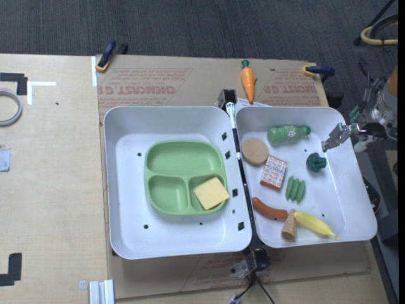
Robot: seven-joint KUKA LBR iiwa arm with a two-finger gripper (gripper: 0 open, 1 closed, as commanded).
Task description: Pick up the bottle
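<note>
The bottle (pixel 288 133) is green and lies on its side at the back of the right bin (pixel 354 198), its cap pointing right. My gripper (pixel 347 140) hangs over the right bin's right rim, to the right of the bottle and apart from it. It is open and nothing sits between its fingers. A dark green broccoli-like piece (pixel 316 163) lies just below and left of the gripper.
The right bin also holds a tan disc (pixel 255 151), a red-and-white box (pixel 274 172), green pods (pixel 294 189), a sausage (pixel 270 209), a banana (pixel 314 224) and a cone (pixel 289 227). The left bin (pixel 126 170) holds a green divided tray (pixel 183 177) with a yellow wedge (pixel 211 193). A carrot (pixel 247 81) lies behind the bins.
</note>
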